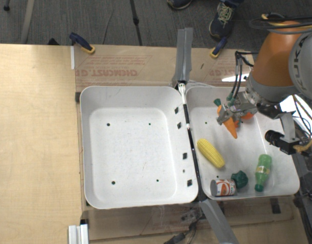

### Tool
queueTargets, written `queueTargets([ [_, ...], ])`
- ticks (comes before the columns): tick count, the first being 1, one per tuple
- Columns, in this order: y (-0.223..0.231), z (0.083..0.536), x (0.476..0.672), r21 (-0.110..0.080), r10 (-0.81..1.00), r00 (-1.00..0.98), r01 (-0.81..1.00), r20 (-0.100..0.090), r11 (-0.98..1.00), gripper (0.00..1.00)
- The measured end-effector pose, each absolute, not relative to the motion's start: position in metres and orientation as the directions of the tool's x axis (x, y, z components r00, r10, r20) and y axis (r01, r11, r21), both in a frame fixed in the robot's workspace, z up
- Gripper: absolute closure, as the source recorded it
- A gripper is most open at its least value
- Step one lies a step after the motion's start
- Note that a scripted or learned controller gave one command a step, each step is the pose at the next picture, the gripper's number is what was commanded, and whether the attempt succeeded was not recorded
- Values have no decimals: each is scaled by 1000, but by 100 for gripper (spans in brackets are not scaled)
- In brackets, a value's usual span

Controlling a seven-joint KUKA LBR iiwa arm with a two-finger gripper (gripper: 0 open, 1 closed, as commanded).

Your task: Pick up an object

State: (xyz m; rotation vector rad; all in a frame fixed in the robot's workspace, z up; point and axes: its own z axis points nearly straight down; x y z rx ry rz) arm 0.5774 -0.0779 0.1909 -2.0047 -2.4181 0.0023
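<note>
— Carrot (232, 127) first: where is it, and which way does it run?

— It sits in the right bin (278, 189), in the far half, with the gripper (231, 113) on top of it. Its long axis runs from the far left, where a bit of green top shows, down toward the near right, where the orange tip points.

— Is the gripper grasping it?

— I cannot tell. The grey metal of the gripper covers the carrot's thick end, and the finger ends blur into the orange, so whether they are clenched on it or released is not visible.

— What else is hard to read?

— The arm (278, 60) is cut off at the right edge. A small dark green thing (241, 178) near the front rim is too small to name.

— And room to move?

— The left bin (90, 136) has a bare floor. In the right bin, the corn cob (211, 153) lies toward the near left of the carrot, slanting the same way, with white floor between them. A green bottle (262, 172) lies near the right wall, and a can (223, 187) rests on its side against the front rim, just beside the dark green thing. The carrot is apart from the divider between the bins.
</note>
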Motion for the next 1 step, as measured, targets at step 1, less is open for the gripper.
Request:
queueTargets([
  [1,-141,105,519,-4,978,-208,978,0,208,100],
])
